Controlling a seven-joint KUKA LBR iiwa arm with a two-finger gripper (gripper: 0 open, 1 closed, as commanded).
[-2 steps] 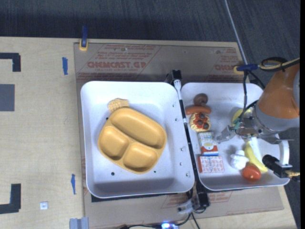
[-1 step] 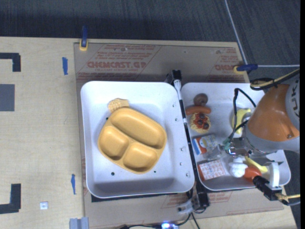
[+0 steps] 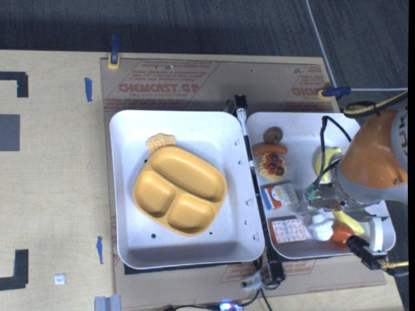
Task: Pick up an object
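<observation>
The cardboard sheet under the bins reads roughly "CHEMCAST GB".

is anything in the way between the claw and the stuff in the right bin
Nothing visible does. The claw hangs low inside the right bin, right above the small white item and beside the small carton. The arm's own wrist hides what lies directly beneath.

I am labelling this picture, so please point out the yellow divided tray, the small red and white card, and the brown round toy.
yellow divided tray (image 3: 179, 188): camera view, on the ridge between its compartments.
red and white card (image 3: 288, 229): camera view, on the middle of its face.
brown round toy (image 3: 273, 135): camera view, on its top.
</observation>
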